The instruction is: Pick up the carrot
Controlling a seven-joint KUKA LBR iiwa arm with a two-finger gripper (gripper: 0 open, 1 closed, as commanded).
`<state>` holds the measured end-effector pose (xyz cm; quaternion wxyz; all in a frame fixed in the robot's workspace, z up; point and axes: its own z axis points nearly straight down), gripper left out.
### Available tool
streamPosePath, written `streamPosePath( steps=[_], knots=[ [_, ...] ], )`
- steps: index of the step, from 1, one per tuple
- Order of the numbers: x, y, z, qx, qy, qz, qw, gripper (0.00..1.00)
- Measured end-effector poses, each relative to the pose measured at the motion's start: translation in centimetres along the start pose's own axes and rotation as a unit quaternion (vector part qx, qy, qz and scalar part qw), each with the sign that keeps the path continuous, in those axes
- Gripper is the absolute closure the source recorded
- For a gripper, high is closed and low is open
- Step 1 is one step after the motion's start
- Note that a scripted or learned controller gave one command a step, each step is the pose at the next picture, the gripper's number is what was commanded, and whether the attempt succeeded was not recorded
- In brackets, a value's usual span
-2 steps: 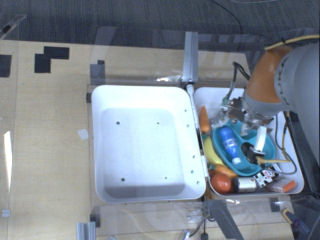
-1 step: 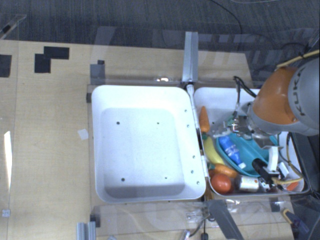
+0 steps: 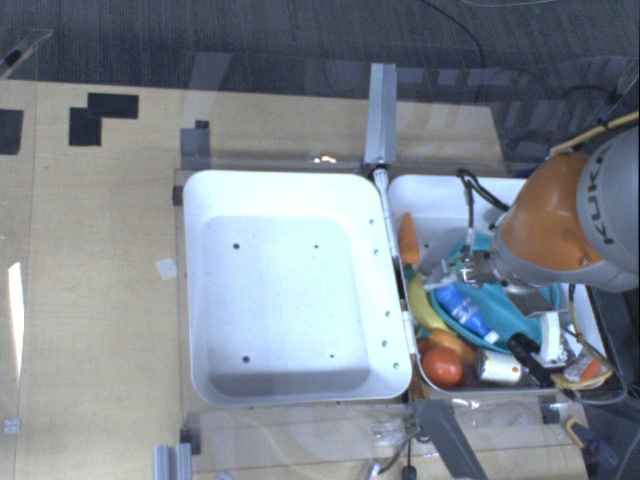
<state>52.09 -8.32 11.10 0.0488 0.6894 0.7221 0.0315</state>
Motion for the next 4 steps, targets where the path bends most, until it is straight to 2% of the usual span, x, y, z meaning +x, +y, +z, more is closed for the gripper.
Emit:
streamPosePath(
  steps=[1, 2, 3, 4],
  knots=[
    [-3.3, 0.6, -0.4, 0.003, 0.006, 0.197, 0.9804, 0.00],
    [-0.2, -0.3, -0.2, 0.006, 0.000, 0.163, 0.9867, 0.00],
    [-2.7, 3.6, 1.0, 0.045, 0.001, 0.255, 0.9660, 0.00],
    [-4.6, 3.4, 1.1, 0.026, 0.001, 0.415, 0.9093, 0.00]
  ],
)
